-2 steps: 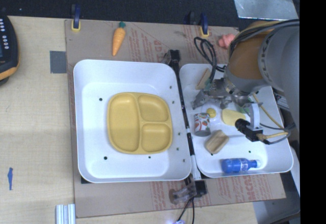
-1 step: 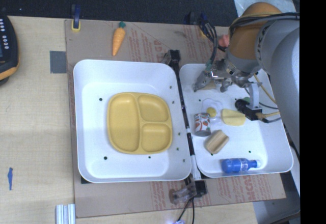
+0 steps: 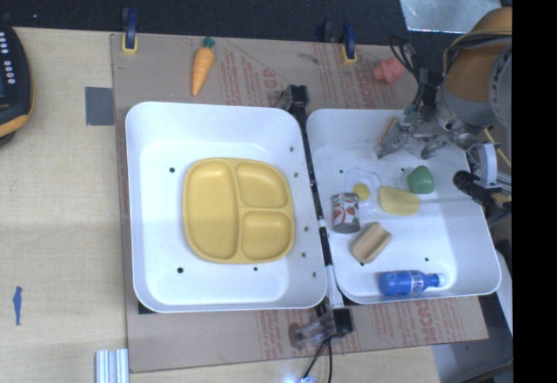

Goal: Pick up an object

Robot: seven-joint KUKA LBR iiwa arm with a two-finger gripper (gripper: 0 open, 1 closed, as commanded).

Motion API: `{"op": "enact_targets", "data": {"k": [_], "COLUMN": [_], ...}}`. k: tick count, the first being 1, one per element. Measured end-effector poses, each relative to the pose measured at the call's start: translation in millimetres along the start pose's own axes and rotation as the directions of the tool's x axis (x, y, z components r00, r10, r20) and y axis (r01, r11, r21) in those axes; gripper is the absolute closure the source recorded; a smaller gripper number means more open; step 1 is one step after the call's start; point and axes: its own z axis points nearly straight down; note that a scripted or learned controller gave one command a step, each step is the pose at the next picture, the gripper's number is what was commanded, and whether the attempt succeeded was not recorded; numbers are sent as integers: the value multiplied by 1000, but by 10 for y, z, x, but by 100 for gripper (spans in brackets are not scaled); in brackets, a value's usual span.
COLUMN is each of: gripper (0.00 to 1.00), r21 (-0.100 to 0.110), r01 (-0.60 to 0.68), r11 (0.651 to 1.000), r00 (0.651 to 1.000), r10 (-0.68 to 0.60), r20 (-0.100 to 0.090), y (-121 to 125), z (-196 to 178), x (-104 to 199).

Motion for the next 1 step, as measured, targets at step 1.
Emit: {"op": "enact_targets", "data": {"k": [1], "gripper": [0], "r21": [6], "r01": [2], "r11": [1000], "r00": [1000], "r10": [-2], "r20": [-4], "y": [-714], "z": [-394], "x": [213]}}
